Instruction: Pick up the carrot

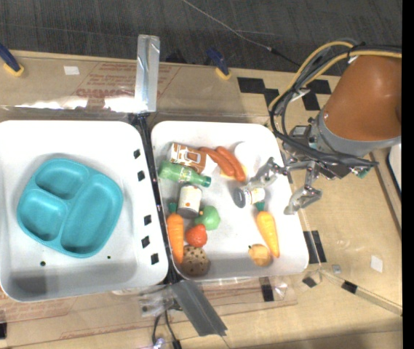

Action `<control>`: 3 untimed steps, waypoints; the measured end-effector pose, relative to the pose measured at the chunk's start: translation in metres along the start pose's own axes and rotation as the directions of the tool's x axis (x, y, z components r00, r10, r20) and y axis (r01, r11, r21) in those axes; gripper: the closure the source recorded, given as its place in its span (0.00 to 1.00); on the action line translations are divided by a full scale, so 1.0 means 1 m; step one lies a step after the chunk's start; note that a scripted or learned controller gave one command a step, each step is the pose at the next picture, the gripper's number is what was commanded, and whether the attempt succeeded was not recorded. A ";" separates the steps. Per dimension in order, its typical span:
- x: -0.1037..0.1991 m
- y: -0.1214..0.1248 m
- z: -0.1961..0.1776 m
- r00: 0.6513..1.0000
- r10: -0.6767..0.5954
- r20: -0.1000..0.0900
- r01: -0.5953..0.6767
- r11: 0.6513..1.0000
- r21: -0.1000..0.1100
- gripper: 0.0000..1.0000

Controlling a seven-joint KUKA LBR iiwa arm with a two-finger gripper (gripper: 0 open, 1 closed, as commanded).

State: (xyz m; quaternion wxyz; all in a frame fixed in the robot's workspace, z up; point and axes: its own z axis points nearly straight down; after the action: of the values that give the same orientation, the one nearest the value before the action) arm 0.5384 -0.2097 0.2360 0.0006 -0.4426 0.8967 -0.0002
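Observation:
An orange carrot [268, 231] with a small green top lies near the right wall of the right bin [214, 133], pointing toward the front. A second carrot-like orange piece [174, 235] lies at the bin's left wall. My gripper [285, 185] hangs over the bin's right rim, just up and right of the first carrot's green end. Its two metal fingers [267, 171] are spread apart, so it is open with nothing between them. The grey wrist and orange band [363, 97] sit further right.
The right bin also holds a green bottle [183, 174], a small box [187, 156], red-orange peppers [225, 162], a white can [189, 198], a grey-white item [247, 193], a tomato [197, 236] and a brown piece [196, 262]. A teal divided plate [70, 206] lies in the left bin.

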 end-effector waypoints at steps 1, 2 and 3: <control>0.030 0.040 0.139 0.991 -0.137 0.001 0.137 0.991 0.004 0.00; 0.027 0.040 0.129 0.990 -0.144 0.003 0.144 0.990 0.006 1.00; -0.024 0.032 0.057 0.948 -0.317 0.001 0.317 0.948 0.001 1.00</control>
State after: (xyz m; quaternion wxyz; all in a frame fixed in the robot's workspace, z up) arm 0.5277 -0.1716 0.1792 0.0014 -0.5810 0.8139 -0.0006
